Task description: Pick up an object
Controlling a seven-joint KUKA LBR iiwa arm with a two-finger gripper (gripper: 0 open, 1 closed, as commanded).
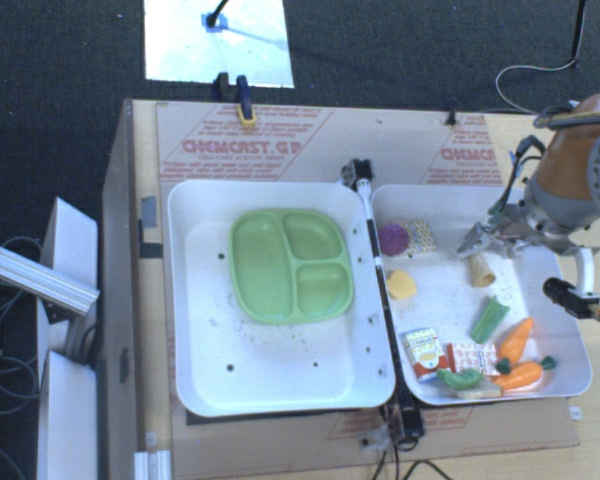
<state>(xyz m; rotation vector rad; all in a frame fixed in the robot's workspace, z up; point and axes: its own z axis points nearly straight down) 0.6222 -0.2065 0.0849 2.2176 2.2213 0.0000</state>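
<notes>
The right bin holds several small items: a purple ball, a speckled beige piece, a yellow lump, a tan cone, a green stick, two orange carrots, and small cartons at the front. My gripper hangs low over the bin's back right part, just above the tan cone's top end. I cannot make out whether it touches the cone.
In the left bin lies a green divided plate. A black rail marks where the two bins meet. The arm's grey and orange wrist overhangs the right bin's far right corner, with cables beside it.
</notes>
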